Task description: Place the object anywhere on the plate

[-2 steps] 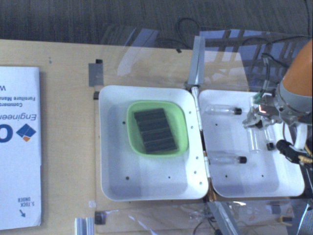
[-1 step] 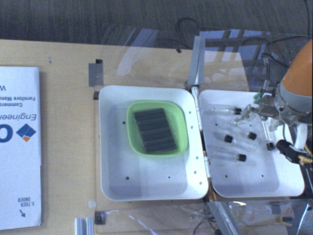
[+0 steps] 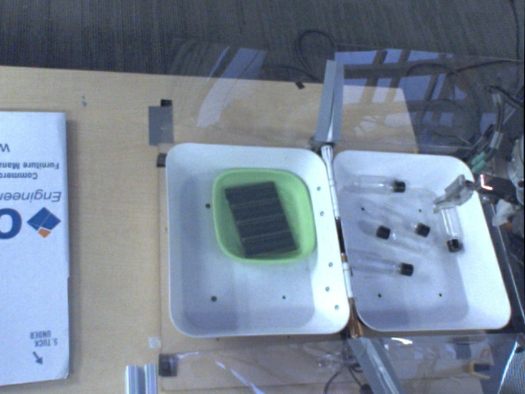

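You see the green plate sitting in the left bin, toward the upper middle of that bin, and a dark ribbed rectangular block lies flat on it, tilted a little against the plate's edges. If that block is the object meant by the task, then the placing looks done: it rests wholly inside the plate's rim with nothing touching it.

In the right bin you find several clear tubes with dark caps, scattered from the upper left of the bin down to its middle, all well apart from the plate. If one of these is the object instead, nothing is done yet, since none lies on the plate.

The end effector sits at the upper right of the right bin, near the frame's right edge, just above one upright-lying tube. It is small and pale against the bin, so you cannot tell whether it is apart or together, and nothing can be made out held in it.

On the bench at the far left lies a white printed booklet, away from both bins.

What is left, by my reading, is at most a pick from the right bin and a carry leftward over the divider.
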`<state>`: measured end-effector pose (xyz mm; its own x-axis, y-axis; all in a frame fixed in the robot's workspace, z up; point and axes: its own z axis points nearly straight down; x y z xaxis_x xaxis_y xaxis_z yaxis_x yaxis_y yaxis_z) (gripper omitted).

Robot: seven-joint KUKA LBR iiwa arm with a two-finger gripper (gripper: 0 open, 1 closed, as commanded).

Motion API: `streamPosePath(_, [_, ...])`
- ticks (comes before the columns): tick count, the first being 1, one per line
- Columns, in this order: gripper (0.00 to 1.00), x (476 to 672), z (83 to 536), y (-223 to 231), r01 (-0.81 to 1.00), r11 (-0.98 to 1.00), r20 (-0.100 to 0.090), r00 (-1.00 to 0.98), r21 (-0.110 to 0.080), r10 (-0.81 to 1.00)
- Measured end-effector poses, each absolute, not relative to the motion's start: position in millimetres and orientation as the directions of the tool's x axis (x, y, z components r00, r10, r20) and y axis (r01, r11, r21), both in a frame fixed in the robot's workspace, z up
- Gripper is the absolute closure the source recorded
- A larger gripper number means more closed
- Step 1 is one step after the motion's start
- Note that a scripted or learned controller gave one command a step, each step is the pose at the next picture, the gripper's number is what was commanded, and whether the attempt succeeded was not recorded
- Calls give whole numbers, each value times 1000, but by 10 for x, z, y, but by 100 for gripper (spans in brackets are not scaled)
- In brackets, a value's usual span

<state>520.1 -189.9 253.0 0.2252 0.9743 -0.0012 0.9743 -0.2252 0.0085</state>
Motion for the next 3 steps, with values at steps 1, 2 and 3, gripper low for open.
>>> streamPosePath(1, [0, 4891, 2879, -1907, 994, -105, -3, 105, 9, 994])
streamPosePath(2, [0, 4889, 3242, -2011, 976, -215, -2, 215, 9, 977])
streamPosePath(3, [0, 4890, 3534, -1991, 974, -226, -2, 226, 11, 974])
